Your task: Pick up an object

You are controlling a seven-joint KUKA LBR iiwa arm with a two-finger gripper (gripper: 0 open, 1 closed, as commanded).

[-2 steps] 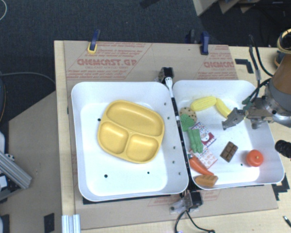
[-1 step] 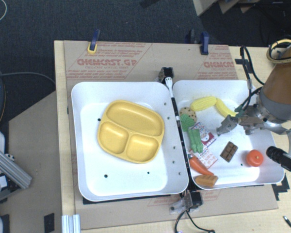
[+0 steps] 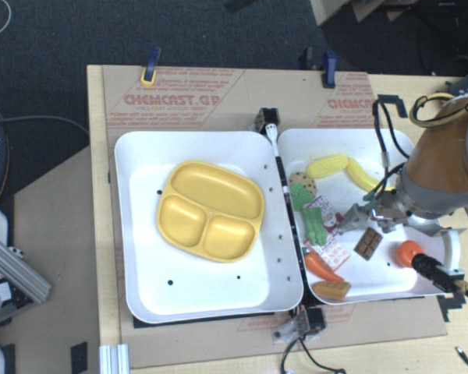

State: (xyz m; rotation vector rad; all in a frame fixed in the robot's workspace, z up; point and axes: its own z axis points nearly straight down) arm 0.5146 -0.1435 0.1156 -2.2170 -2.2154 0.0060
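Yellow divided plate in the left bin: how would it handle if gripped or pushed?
The yellow plate looks like rigid moulded plastic, probably light. Flat and wide, it should slide across the left bin rather than roll or tip.

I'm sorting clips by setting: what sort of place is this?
Probably a robotics lab bench: a clamped board bearing two white bins, a toy banana in the right one, a robot arm reaching in.

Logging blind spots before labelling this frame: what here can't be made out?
Camera view:
- Right bin: its right side is covered by the arm.
- Printed packet: the print is too small to read, and the gripper covers part of it.
- Orange object: partly hidden by the wrist hardware, so its kind is unclear.
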